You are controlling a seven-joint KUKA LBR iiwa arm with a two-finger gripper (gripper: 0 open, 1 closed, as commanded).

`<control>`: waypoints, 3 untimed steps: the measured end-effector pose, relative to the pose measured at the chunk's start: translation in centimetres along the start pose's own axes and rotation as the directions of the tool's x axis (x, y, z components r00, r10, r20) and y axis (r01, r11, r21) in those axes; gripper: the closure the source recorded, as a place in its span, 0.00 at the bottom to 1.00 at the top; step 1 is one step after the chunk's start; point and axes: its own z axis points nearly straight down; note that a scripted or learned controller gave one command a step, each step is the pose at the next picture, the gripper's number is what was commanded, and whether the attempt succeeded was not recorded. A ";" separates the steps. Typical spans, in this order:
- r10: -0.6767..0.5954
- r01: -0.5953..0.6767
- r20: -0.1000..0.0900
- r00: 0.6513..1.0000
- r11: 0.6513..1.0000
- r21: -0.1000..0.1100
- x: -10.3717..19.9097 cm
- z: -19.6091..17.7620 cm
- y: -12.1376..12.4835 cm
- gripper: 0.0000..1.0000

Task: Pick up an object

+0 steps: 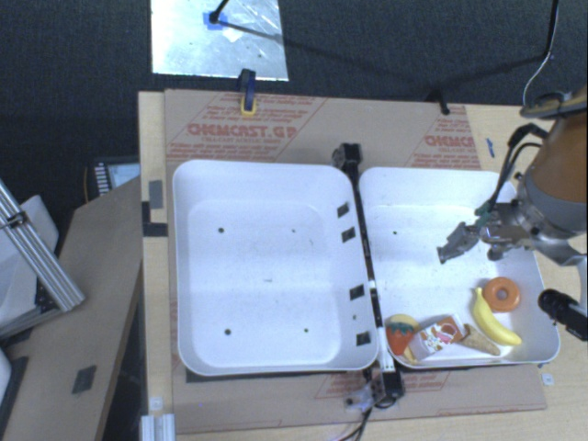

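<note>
Several small objects lie along the front edge of the right bin (413,219). A yellow banana (493,320) rests in the front right corner, with an orange round piece (502,293) just behind it. An orange-red fruit (401,331) sits at the front left corner, beside a red and white packet (436,335) and a brown cone-shaped piece (480,341). My gripper (450,248) hangs over the middle of the right bin, pointing left, well behind and above these objects. I see nothing held in it.
The left bin (266,265) stands beside the right one, split from it by a black-clipped divider (358,246). Both rest on a cardboard sheet (276,127). A yellow clamp (248,95) and a metal plate (219,26) lie behind.
</note>
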 end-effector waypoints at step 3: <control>-0.010 0.010 -0.003 1.000 1.000 -0.010 11.9 -20.0 -1.0 0.00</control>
